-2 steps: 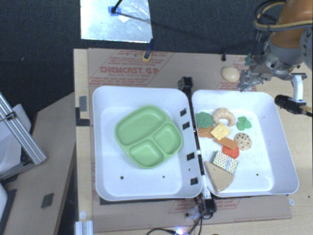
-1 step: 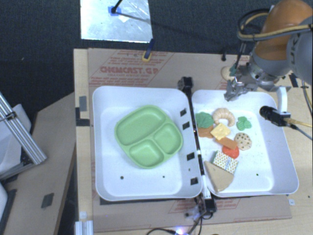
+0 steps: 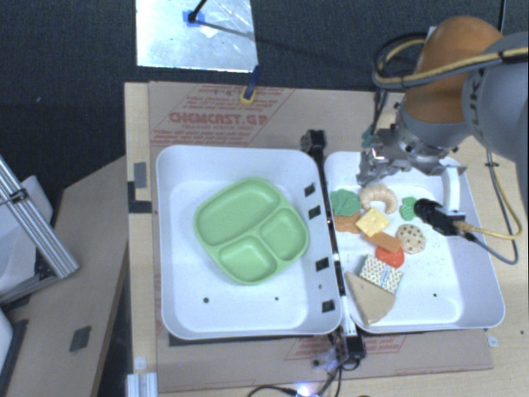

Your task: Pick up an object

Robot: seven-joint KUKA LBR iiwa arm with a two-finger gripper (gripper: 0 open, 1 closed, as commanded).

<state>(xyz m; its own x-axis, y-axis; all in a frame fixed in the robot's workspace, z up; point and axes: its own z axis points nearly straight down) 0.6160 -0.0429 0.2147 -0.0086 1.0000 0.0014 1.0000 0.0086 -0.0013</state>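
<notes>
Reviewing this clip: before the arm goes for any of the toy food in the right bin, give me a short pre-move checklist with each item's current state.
1. Gripper over the right bin: ok, it hangs above the bin's far left part.
2. Finger opening: cannot tell.
3. Object already held: cannot tell; nothing visibly between the fingers.
4. Nearest target free: not ok, the croissant sits packed against the yellow cheese piece and green leafy piece.
5. Easier target apart from the pile: ok, the cookie lies on its right edge.
6. Green divided plate in left bin: ok, out of the way.
</notes>
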